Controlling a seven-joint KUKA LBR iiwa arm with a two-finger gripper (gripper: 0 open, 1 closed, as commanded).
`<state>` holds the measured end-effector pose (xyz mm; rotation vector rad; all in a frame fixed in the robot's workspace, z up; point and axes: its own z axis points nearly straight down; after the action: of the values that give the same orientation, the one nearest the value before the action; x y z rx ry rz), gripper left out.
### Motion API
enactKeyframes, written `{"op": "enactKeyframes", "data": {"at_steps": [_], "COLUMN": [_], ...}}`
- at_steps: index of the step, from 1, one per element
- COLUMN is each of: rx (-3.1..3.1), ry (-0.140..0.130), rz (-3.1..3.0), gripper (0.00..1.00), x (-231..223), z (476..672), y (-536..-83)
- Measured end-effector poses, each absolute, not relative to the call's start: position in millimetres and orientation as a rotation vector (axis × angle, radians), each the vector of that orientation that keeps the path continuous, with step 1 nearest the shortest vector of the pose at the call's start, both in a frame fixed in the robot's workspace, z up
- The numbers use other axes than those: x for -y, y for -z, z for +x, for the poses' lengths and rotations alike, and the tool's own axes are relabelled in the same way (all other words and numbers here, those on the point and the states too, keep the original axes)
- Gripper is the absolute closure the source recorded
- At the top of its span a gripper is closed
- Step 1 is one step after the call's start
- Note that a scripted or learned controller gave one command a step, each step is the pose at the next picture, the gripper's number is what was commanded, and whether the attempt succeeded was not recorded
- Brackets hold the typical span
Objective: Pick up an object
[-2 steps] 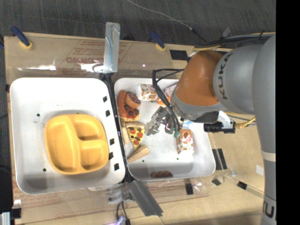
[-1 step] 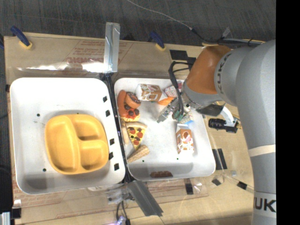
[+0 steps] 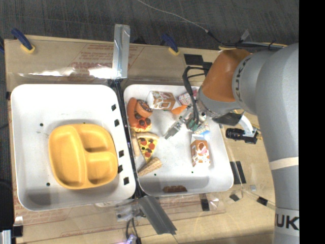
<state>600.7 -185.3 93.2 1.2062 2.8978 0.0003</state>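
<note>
I judge nothing picked yet: my gripper [image 3: 173, 129] hangs spread and bare over the right bin's [image 3: 219, 179] middle, the pizza slice [image 3: 147, 145] lying by its left wall.

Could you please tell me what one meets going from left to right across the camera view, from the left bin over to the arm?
Left bin → yellow divided tray → pizza slice → gripper → small carton → orange band of the arm.
</note>
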Motion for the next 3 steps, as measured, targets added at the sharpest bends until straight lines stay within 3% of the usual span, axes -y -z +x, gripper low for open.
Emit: {"op": "enactKeyframes", "data": {"at_steps": [1, 2, 3], "rx": [-2.846, -2.828, -2.867], "ry": [-0.001, -0.001, -0.003], "rz": [1.322, 1.366, 1.290], "gripper": [0.00, 0.00, 0.00], "x": [209, 207, 207], "z": [546.7, 523.7, 518.9], "y": [-94, -93, -93]}}
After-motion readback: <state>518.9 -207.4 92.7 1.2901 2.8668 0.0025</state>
